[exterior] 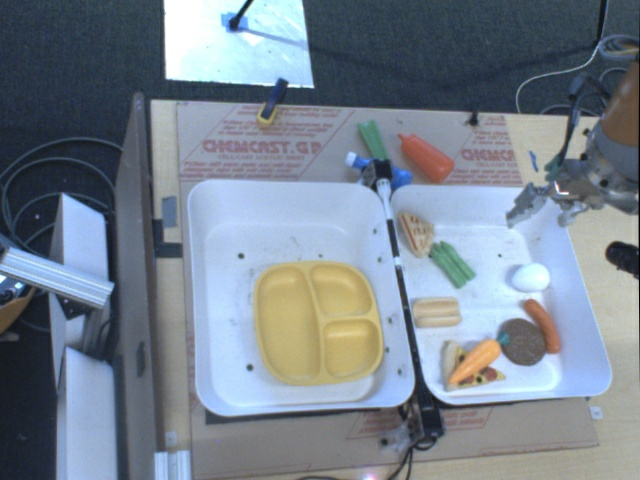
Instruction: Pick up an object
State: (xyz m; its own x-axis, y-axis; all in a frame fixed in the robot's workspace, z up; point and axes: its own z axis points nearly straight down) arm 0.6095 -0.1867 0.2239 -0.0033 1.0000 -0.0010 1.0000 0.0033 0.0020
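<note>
Camera view. The arm (622, 128) enters at the right edge, and its gripper (547, 204) hangs over the far right corner of the right bin (580, 298). The two fingers (523, 209) are spread apart with nothing between them: the gripper is released and carries no object.

The right bin holds the candidate objects, all lying on its floor and clear of the gripper. A white egg (530, 277) lies nearest, below the gripper toward the camera and apart from it. Just in front of the egg an orange sausage (542, 324) lies at a slant, touching or nearly touching a round brown patty (523, 341). A carrot (474, 360) lies on a pizza slice (462, 364) at the near edge of the bin, beside the patty. A beige bread roll (437, 312) sits close to the divider between the bins. Green beans (453, 264) lie near the middle of the bin, and a triangular sandwich wedge (416, 234) rests in the far left corner, well apart from the gripper.

The left bin (230, 228) holds a yellow compartment tray (318, 322), set toward its near right side.

Outside the bins, on the cardboard sheet (250, 146) behind them, lie a green stick-shaped item (371, 138) and an orange-red bottle-shaped item (426, 157); a small yellow and dark item (271, 104) lies further left.
</note>
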